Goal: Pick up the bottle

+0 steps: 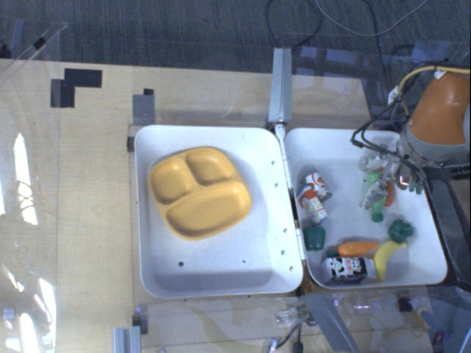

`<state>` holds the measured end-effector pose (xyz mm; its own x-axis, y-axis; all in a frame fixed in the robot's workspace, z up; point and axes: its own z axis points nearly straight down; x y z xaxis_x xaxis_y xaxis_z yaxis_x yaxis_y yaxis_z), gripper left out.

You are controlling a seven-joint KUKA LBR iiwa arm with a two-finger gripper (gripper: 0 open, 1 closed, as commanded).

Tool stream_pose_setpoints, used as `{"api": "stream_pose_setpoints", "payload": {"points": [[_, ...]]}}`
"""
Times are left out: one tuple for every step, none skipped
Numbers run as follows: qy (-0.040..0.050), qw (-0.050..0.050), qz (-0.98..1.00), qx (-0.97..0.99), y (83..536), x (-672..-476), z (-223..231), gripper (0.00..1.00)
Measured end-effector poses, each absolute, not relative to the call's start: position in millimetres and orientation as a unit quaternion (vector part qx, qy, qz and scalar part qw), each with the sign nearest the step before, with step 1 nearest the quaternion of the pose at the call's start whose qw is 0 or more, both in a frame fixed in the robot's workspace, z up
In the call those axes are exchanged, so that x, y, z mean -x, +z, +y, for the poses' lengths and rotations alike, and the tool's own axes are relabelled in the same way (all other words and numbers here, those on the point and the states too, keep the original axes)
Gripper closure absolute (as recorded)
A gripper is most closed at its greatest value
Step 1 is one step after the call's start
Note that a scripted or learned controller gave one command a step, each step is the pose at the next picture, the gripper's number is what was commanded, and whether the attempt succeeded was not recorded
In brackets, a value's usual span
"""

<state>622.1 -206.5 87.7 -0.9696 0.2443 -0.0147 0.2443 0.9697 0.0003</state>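
The bottle (377, 201) is small and clear with a green end. It lies tilted in the upper right part of the right bin (340, 153). My gripper (385, 176) hangs right over the bottle's upper end, below the orange band of the arm (440, 112). The gripper's body and cables hide the top of the bottle. An orange-red piece (389, 194) shows beside the bottle, just under the gripper.
The right bin also holds a crushed red-and-white can (314, 195), a small green block (314, 237), a carrot (357, 248), a banana (388, 255), a dark can (346, 268) and a green broccoli-like piece (400, 231). A yellow divided plate (199, 192) lies in the left bin (221, 274).
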Motion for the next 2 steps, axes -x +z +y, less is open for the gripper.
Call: {"api": "stream_pose_setpoints", "payload": {"points": [[0.0004, 0.011, 0.992, -0.124, 99, -625.3, -205, 1.0], [-0.0005, 0.005, 0.997, -0.073, 257, -590.5, -191, 1.0]]}}
